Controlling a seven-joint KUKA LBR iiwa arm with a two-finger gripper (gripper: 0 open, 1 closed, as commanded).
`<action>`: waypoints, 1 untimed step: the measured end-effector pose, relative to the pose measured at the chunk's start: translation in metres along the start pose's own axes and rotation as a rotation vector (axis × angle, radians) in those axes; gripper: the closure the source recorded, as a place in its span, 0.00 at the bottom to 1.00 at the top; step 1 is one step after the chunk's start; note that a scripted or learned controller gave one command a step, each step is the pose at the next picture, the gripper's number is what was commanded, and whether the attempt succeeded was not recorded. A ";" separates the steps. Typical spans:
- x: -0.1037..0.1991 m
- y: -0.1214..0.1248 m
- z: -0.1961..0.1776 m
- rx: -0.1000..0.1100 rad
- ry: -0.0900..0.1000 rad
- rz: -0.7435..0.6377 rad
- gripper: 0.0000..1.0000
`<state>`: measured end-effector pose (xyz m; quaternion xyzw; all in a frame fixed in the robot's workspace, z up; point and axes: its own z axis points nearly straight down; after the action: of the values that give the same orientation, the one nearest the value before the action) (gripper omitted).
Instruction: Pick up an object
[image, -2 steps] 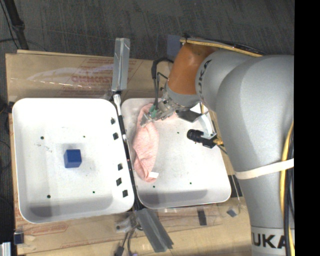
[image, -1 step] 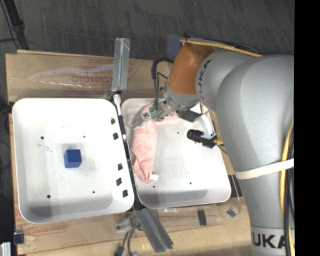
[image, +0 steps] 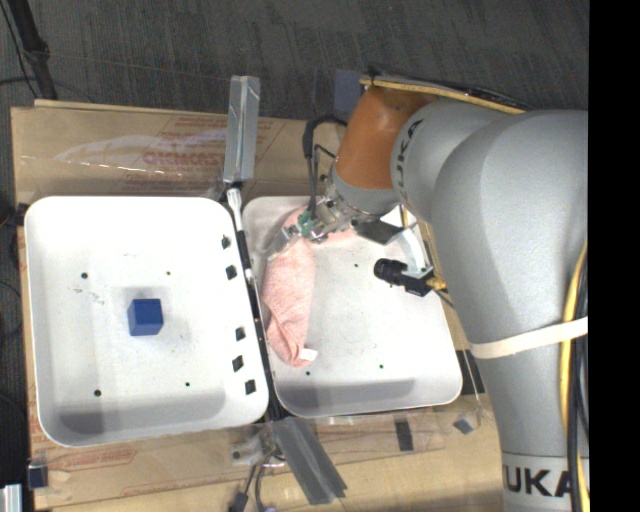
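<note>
Camera view has the gripper (image: 318, 222) low over the top end of the pink cloth (image: 288, 295) lying along the right bin (image: 420, 370)'s left wall, seemingly placed to pinch it, though I cannot tell its opening, while the blue cube (image: 146, 316) sits in the left bin (image: 60, 400).

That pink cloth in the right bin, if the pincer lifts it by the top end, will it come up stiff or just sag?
Probably it sags: the pink cloth lies crumpled in soft folds along the right bin, so it looks limp. It likely weighs little for its size. Lifted from the end near the pincer, the rest would probably hang and drag along the bin's left wall.
</note>
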<state>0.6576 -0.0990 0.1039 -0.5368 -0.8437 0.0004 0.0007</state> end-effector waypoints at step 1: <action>-0.004 -0.002 0.011 0.000 0.000 -0.019 0.00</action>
<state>0.6572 -0.1033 0.0931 -0.5286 -0.8489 0.0004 0.0008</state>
